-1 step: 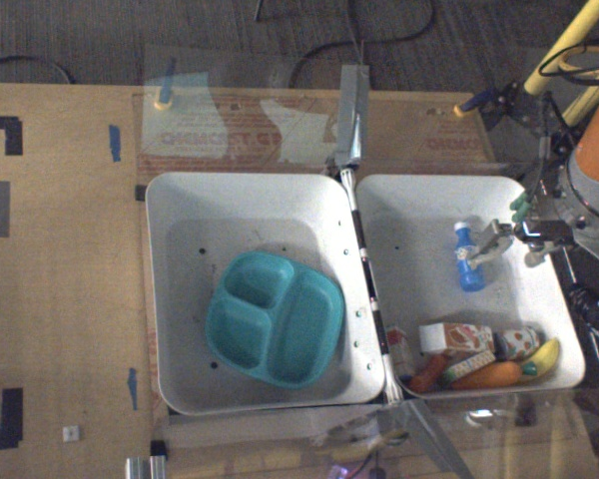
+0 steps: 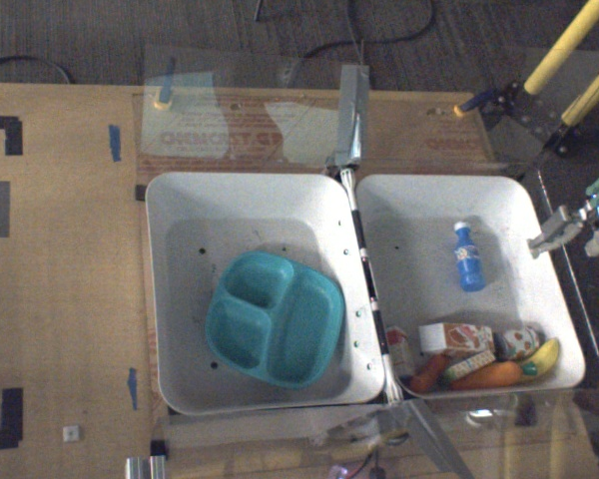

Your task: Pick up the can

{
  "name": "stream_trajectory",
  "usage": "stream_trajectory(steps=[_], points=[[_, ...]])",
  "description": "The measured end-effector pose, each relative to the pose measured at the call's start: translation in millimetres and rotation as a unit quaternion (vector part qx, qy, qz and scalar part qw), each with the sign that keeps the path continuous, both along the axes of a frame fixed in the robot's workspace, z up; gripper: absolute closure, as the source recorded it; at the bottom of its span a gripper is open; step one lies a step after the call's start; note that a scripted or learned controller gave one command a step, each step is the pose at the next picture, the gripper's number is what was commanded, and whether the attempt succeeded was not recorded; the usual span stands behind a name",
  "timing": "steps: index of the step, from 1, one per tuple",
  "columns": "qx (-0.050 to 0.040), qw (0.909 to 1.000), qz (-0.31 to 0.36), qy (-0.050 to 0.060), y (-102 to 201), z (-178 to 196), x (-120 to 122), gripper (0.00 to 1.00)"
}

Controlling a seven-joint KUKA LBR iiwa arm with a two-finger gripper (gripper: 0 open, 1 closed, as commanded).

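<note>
Two shallow white plastic bins are shown side by side on a brown bench. A teal, three-compartment plastic tray (image 2: 275,317) lies in the left bin (image 2: 170,218). In the right bin (image 2: 419,208), a small blue plastic bottle with a white label (image 2: 468,256) lies on its side near the centre, well apart from a cluster of items crowded along the near wall at 6 o'clock. Within that cluster, the can, a short cylinder with a pale end and a red-and-white printed label (image 2: 459,338), is seen lying on its side, touching an orange carrot-shaped toy (image 2: 491,375) below it; a yellow banana-shaped toy (image 2: 545,356) lies at the bin's 5 o'clock corner.

The grey two-finger gripper (image 2: 559,230) is seen at the 3 o'clock rim of the right bin, carrying nothing; whether it is spread or closed cannot be told.

The approach is judged not yet begun. For a sound grasp, the gripper would best be brought above the can and lowered with the fingers straddling its curved sides, across its axis, clear of the neighbouring toys.
</note>
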State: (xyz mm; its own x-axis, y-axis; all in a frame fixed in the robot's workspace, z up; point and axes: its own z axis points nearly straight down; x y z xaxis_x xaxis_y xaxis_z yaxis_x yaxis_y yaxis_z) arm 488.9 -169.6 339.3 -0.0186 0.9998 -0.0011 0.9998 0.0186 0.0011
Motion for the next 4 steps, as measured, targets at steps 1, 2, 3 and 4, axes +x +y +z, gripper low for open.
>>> stream_trajectory(steps=[1, 2, 3, 4], points=[[0.0006, 0.9999, 0.016, 0.001, -22.8, -103.5, -9.5, 0.00], [0.0010, 0.9984, 0.056, 0.001, -22.4, -106.9, -8.4, 0.00], [0.0053, 0.9998, 0.021, 0.002, -47.8, -241.7, 20.0, 0.00], [0.0030, 0.9998, 0.018, 0.001, -51.7, -232.1, 19.7, 1.00]])
